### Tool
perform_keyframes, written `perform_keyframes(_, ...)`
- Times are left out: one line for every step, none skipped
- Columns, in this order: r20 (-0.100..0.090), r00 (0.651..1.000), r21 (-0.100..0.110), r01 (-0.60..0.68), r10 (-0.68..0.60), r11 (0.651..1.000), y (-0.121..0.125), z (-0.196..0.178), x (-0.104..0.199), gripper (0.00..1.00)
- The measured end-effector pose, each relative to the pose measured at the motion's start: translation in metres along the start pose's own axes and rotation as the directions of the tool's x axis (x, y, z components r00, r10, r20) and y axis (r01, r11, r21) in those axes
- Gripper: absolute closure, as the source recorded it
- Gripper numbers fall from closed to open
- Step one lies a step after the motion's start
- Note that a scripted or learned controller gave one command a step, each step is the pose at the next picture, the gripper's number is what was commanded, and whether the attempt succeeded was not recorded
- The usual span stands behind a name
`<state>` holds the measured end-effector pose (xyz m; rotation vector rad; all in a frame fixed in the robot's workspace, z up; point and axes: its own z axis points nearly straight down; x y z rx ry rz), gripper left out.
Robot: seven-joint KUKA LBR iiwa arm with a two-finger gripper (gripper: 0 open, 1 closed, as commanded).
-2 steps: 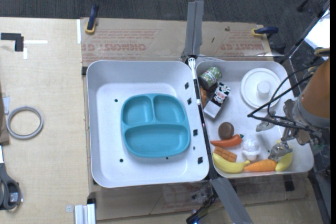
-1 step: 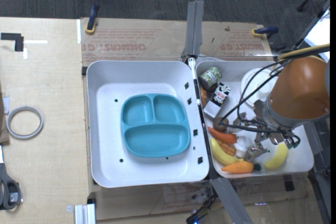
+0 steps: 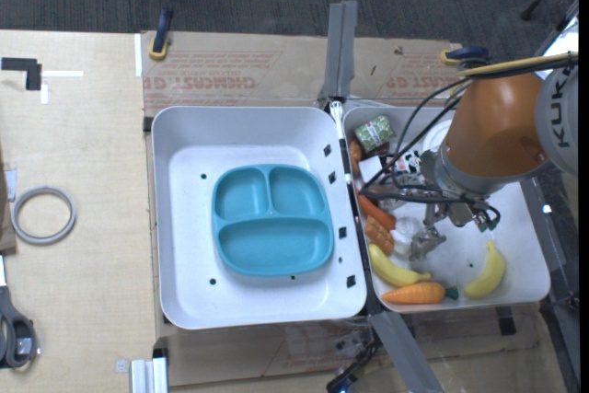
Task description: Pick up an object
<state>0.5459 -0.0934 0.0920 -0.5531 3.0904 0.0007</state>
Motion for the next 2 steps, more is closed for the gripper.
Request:
perform_keyframes(0.002,0.996,0.001,-0.094,0.094,0.996,-0.077,-0.005,-0.002,0.00)
perform_keyframes(0.003,0.999,0.002,0.046,-0.046,0.999,-0.087,0.000,0.082,0.00)
